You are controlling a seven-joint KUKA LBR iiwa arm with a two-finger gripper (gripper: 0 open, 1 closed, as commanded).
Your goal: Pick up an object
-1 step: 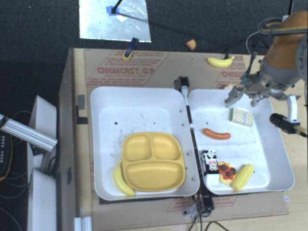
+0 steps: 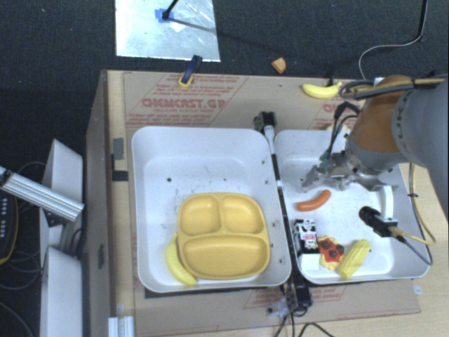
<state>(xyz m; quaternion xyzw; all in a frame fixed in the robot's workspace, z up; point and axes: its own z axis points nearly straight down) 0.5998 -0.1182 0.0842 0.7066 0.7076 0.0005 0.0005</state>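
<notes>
My gripper [image 2: 317,180] hangs low in the right bin [image 2: 400,269], near its upper left part. Just below it, apart from it, an orange-red sausage [image 2: 313,201] lies on the bin floor. Toward the front of the same bin are a small black-and-white item [image 2: 304,233], a red-and-orange toy [image 2: 330,251] and a yellow corn cob [image 2: 353,257]. The grey arm with its orange band [image 2: 379,121] comes in from the right over the bin's back edge.
In the left bin [image 2: 203,149], a yellow divided plate [image 2: 223,234] has a banana [image 2: 177,262] at its left edge. On the bench behind the bins lie a second banana [image 2: 319,90] and a blue-and-yellow tool [image 2: 189,70].
</notes>
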